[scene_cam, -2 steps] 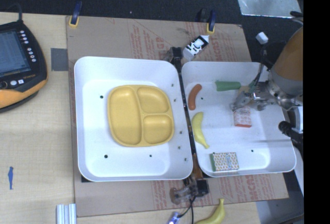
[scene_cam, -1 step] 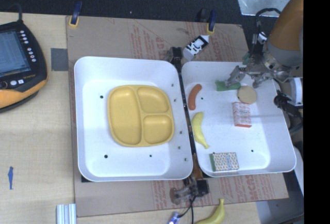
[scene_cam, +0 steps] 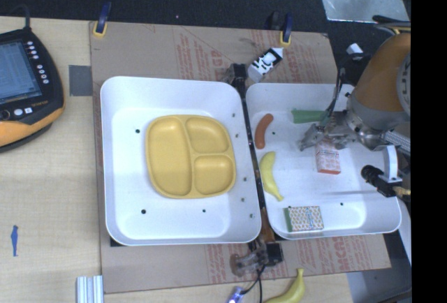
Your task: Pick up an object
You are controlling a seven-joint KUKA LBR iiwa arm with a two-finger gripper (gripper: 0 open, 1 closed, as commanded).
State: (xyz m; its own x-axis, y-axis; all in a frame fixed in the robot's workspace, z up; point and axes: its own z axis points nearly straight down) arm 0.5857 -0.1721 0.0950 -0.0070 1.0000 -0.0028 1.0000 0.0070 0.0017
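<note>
Two white bins are seen side by side on a sheet of brown cardboard. The left bin holds a yellow divided plate, lying flat near its middle.

In the right bin several things are spread. A brown sausage lies at the far left, close to the wall shared with the left bin. Just nearer than it, a yellow banana is laid along the same wall. A small patterned box rests at the near edge of the bin. A green strip is seen at the far side, its right end hidden behind the gripper. A small red and white packet lies toward the middle, directly beneath the gripper.

The arm is cut off at the right edge, so that only its grey and orange wrist is seen. The gripper is placed over the far end of the packet. Whether the jaws are spread or pressed together cannot be told, since the metal parts blur into one another, and it cannot be made out whether the packet is touched.

A second banana is cut off at the near edge, outside the bins. A handheld control pad is partly cut off at the left.
</note>
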